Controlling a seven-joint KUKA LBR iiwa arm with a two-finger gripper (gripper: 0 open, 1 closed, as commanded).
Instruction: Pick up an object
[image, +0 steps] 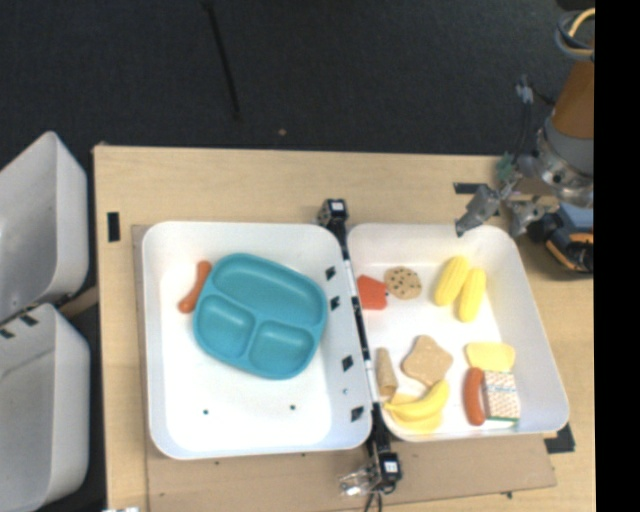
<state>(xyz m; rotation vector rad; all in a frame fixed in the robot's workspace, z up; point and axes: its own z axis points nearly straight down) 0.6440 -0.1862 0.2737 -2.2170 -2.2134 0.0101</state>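
Note:
My gripper hangs at the upper right, above the far rim of the right bin, and holds nothing that I can see. Below it in that bin lie two yellow corn cobs, a round cookie and a red-orange wedge. Toward the front are a bread slice, a banana, a tan roll, a yellow cheese piece, a red sausage and a speckled wafer block.
The left bin holds a teal divided plate and an orange sausage by its left wall. A black-clipped divider joins the bins. White boxes stand off the bench's left edge.

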